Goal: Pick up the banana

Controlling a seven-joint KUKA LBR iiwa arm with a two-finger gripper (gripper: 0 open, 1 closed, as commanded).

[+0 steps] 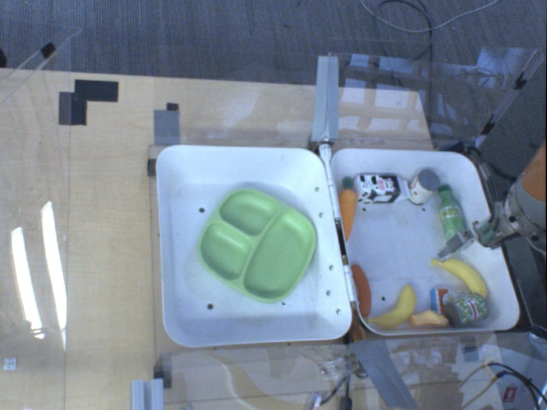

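Two yellow bananas lie in the right bin (402, 237). One banana (464, 274) rests near the bin's right wall, and a second banana (396, 308) curves along the front edge. My gripper (455, 246) reaches in from the right and hovers just above and to the left of the right-hand banana's upper end. Nothing is visibly held in it.
The right bin also holds a carrot (348, 213), a cow-patterned carton (377, 188), a small pale bottle (421, 186), a green bottle (449, 213), a red item (362, 287), an orange piece (427, 319) and a can (467, 308). The left bin (179, 229) carries a green divided plate (258, 244).
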